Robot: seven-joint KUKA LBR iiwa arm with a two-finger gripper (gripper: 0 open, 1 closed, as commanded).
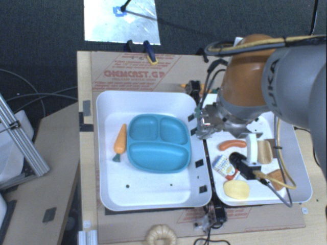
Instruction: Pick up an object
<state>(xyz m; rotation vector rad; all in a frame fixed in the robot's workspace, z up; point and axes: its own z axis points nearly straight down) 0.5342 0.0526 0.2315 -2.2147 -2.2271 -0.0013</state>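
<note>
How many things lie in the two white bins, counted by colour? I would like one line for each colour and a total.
Blue: 1, divided plate
Orange: 2, carrot and sausage
Yellow: 1, rounded lump
Tan: 2, bread slice and wedge
White and blue: 1, small packet
Total: 7

Glossy blue plastic plate (157,143), smooth

Rounded grey arm (299,80), glossy orange band (245,78), dark lettering (270,86).
</note>
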